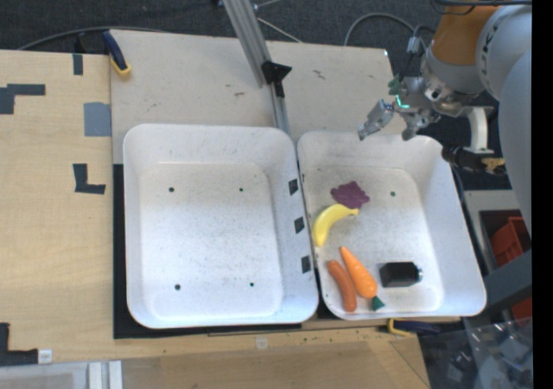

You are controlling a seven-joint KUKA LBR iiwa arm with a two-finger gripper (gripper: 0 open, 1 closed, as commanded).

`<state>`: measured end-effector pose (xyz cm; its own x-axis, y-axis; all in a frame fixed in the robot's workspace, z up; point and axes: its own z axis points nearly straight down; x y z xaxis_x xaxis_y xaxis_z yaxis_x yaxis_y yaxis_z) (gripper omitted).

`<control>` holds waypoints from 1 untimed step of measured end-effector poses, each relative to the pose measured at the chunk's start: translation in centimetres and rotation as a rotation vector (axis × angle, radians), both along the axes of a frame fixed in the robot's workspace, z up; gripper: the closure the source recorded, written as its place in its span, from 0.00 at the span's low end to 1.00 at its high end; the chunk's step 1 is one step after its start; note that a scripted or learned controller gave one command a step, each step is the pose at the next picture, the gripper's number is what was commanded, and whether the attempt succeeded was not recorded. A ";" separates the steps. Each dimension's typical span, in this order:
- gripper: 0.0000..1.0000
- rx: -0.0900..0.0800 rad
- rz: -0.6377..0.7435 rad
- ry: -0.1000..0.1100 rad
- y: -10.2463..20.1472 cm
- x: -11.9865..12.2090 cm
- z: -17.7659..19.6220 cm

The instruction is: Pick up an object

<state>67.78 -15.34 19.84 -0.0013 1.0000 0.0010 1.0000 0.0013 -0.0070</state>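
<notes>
Presently, I logged two shallow white plastic bins; the right bin (449,206) carried every item, the left bin (207,223) none. Grey arm's gripper (393,119) hung above the right bin's far rim, fingers spread, grasping nothing. Task unstarted: curved yellow banana (331,221), two orange carrots (350,277), purple lump (350,194), small black block (400,273) all lay unpicked.
</notes>
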 end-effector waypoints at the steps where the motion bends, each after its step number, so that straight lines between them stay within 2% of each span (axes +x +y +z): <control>1: 0.00 -0.002 0.001 -0.005 0.0 0.1 0.4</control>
